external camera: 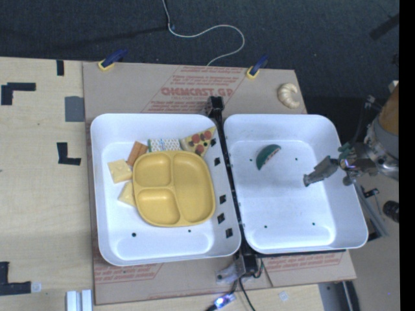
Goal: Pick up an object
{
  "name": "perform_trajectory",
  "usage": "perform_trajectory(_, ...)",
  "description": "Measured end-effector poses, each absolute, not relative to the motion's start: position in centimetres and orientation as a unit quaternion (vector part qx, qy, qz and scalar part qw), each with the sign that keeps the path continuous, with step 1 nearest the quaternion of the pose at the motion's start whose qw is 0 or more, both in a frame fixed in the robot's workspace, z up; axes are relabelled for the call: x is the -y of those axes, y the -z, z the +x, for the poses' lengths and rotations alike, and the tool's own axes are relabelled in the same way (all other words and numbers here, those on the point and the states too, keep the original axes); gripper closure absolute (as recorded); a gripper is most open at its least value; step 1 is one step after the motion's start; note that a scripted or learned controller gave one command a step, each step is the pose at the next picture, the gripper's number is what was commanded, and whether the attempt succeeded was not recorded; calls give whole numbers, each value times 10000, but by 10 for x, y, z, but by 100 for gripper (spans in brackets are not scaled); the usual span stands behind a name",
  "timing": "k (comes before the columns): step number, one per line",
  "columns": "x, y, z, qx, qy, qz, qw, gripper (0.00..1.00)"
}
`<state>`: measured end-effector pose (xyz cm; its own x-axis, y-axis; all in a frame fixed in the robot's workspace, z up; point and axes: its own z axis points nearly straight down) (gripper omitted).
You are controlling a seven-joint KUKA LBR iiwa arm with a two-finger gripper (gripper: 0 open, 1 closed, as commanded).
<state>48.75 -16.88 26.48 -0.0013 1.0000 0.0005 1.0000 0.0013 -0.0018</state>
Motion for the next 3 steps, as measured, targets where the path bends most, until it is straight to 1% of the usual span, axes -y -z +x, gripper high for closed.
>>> perform_trajectory(1, 172, -201, 485, 7072, -23, -7070, 36, 0)
perform_trajectory(2, 181, -143, 484, 7071, -22, -7071, 34, 0)
perform_trajectory(3, 180, -89, 482, 7074, -18, -7068, 34, 0)
